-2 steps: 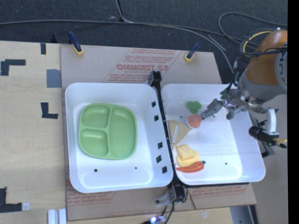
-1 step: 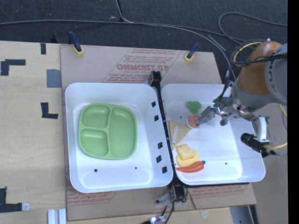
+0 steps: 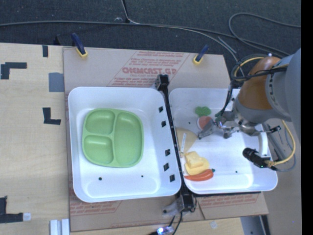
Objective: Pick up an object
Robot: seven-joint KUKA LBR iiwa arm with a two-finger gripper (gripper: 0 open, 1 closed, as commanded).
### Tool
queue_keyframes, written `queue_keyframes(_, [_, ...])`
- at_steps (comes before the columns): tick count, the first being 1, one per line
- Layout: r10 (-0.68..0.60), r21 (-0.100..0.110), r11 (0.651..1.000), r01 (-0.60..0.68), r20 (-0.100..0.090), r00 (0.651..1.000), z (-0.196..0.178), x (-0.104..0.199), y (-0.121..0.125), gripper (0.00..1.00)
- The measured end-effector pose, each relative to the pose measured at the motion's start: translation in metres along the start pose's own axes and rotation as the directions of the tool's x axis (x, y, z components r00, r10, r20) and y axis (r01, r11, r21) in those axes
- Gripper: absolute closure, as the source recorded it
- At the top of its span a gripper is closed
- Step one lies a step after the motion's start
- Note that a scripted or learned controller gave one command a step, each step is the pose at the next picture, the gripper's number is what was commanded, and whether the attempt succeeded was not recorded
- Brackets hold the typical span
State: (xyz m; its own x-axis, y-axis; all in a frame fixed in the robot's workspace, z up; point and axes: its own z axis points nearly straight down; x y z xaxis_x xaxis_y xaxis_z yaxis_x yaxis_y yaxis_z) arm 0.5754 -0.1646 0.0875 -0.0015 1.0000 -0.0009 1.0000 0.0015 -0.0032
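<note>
The gripper (image 3: 208,129) is seen low in the right bin (image 3: 244,177), toward its far left part, reached in from the right under the grey wrist with its orange band. Whether anything is pinched cannot be told at this slant.

Just at the gripper's tip a small reddish piece (image 3: 204,122) lies on the bin floor, with a green piece (image 3: 203,111) touching it on the far side. These two are the nearest candidates — the reddish one is judged to sit directly at the tip, the green one a little farther back.

Toward the near left corner of the same bin, a yellow block (image 3: 194,161) rests with a red chili pepper (image 3: 199,176) against its near edge. The pepper's long axis is laid left to right, roughly parallel to the bin's near wall. Both lie near and slightly left of the gripper, clearly apart from it.

In the left bin (image 3: 80,102) a green divided plate (image 3: 113,137) is laid flat — well away to the left, across the divider.
</note>
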Motion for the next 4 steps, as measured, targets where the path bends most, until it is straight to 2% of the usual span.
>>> queue_keyframes(1, [-0.001, -0.001, 1.000, 0.001, 0.000, 1.000, -0.013, 0.000, 0.001, 1.00])
queue_keyframes(2, [0.001, -0.006, 1.000, -0.001, -0.001, 1.000, -0.066, 0.002, -0.009, 1.00])
queue_keyframes(4, [0.000, -0.008, 1.000, 0.000, 0.001, 1.000, -0.183, 0.002, -0.009, 1.00])
